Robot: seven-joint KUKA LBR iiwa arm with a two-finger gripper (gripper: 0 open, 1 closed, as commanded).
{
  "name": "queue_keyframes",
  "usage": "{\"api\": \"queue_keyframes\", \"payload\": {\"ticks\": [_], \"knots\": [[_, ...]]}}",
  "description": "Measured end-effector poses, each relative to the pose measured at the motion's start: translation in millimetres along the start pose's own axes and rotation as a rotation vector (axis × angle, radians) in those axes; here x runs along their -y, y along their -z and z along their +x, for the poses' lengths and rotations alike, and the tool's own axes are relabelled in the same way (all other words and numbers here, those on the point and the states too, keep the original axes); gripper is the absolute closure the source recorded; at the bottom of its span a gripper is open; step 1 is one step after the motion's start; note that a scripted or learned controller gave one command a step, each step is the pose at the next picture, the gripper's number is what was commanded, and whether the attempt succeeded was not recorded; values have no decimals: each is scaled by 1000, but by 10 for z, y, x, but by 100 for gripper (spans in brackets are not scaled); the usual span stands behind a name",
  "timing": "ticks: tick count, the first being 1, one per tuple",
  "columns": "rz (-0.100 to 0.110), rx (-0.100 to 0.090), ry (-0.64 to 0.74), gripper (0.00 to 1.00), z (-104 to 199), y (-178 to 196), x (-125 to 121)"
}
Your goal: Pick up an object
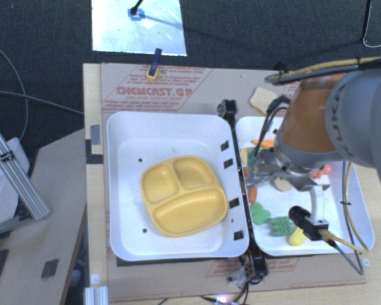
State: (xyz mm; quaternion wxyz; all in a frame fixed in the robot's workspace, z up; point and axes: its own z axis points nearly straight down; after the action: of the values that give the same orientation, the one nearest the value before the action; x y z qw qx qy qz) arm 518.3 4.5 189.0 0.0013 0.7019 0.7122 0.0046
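Note:
My gripper (259,169) hangs low over the left part of the right bin (362,224), under the grey arm and its orange band. Small toy pieces lie around it: an orange carrot-like piece (253,194) just below it, a green piece (260,213), a second green piece (280,225), a yellow piece (296,237) and a beige piece (282,184). An orange piece (262,143) and a pale yellow one (244,154) lie at the far side of the gripper. The arm hides much of this bin.
The left bin (124,170) holds a yellow divided plate (183,194). A black clip-lined divider (236,170) separates the two bins. A coral piece (324,169) peeks out by the arm. A beige block (262,98) lies on the cardboard behind the right bin.

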Motion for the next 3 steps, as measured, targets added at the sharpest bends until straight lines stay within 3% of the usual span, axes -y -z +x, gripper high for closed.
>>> {"api": "queue_keyframes", "payload": {"ticks": [1, 2, 3], "knots": [[-10, 0, -4, 100, 416, 1961, 221], [12, 3, -3, 100, 1167, 1256, 198], [20, 7, -12, 100, 1422, -167, -5]]}}
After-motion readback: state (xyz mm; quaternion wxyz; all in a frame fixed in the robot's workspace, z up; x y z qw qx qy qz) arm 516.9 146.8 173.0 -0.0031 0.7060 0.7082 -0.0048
